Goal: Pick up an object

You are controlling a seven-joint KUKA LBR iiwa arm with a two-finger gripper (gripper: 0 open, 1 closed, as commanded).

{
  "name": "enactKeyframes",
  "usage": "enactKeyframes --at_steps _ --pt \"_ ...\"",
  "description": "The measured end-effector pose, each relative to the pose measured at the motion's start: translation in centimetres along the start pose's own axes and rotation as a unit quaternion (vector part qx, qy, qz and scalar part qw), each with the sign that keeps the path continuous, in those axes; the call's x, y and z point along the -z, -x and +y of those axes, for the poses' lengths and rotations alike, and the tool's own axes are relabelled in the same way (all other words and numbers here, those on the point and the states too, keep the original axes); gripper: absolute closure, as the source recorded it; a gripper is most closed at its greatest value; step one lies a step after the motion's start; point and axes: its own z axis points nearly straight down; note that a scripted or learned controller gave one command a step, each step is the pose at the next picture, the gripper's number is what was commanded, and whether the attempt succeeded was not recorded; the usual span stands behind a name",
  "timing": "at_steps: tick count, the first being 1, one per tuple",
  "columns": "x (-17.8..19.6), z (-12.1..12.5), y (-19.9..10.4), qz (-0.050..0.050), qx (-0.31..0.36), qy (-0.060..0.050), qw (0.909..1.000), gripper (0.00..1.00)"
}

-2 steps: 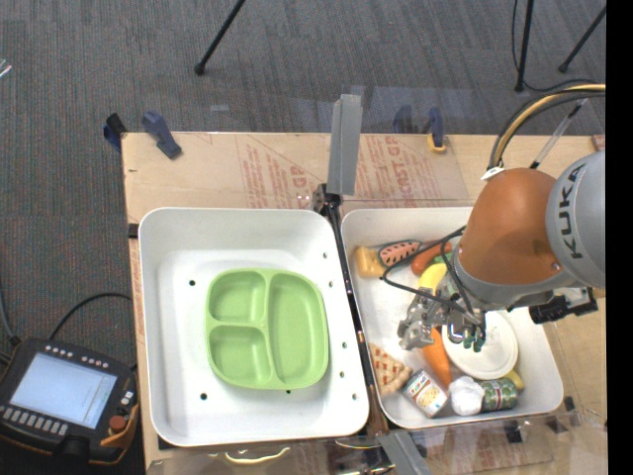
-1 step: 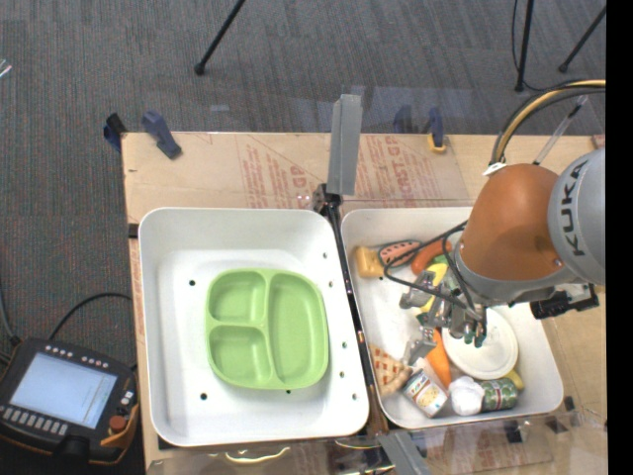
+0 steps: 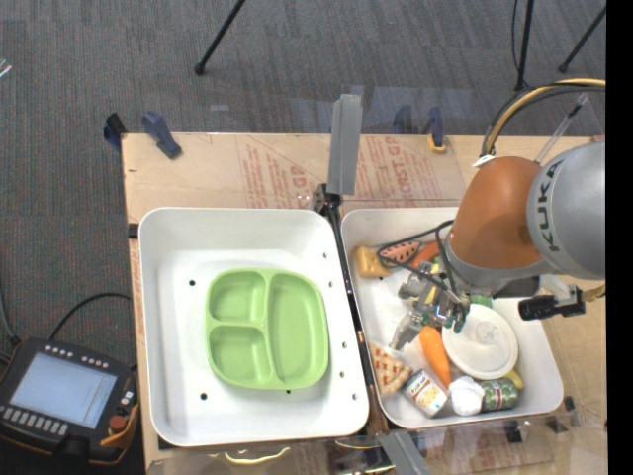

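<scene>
Because the toys are crowded together in the right bin (image 3: pixel 550 364), the claw (image 3: pixel 427 307) is poised low above the carrot (image 3: pixel 435 356); its open-or-closed state cannot be told.

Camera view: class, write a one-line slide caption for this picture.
KUKA arm's gripper poised over a carrot in the cluttered right bin; green divided plate in the left bin.

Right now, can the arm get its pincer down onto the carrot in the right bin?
Probably yes. The pincer hangs just above and left of the carrot, whose top looks uncovered. The white lid lies tight against its right side and may crowd one finger.
</scene>
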Motion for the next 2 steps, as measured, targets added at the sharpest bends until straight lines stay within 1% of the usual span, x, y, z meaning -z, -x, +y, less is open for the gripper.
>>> enactKeyframes --at_steps 1,2 --pt "1.0 0.1 0.1 -0.001 0.001 0.000 1.0000 1.00" --pt "10.4 9.1 -3.8 -0.004 0.017 0.003 0.9998 1.00"
